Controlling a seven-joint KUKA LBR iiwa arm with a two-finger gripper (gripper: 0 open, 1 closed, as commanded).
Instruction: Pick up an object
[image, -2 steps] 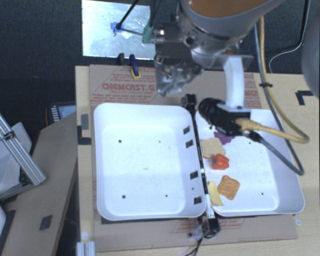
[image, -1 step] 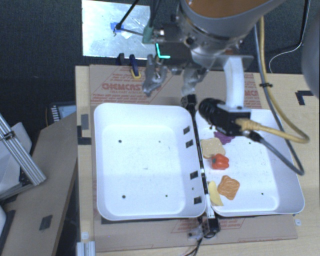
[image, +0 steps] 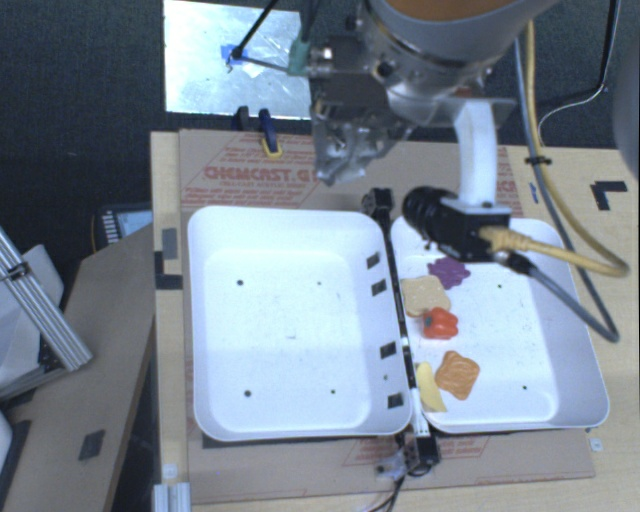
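Several small toy foods lie in the right bin (image: 560, 400), near its left wall. From back to front they are a purple piece (image: 449, 270), a tan bread slice (image: 424, 294), a red piece (image: 440, 323), an orange piece (image: 458, 374) and a yellow banana-like piece (image: 428, 388). My gripper (image: 338, 160) hangs high and close to the camera, blurred, over the back edge of the left bin (image: 215, 400). It is well apart from the toys, and nothing shows in its grasp.
Both bins rest on a cardboard sheet (image: 250, 172) on the bench. A blue and yellow clamp (image: 268, 135) stands at the sheet's back edge. An aluminium frame (image: 40, 315) slants at the far left.
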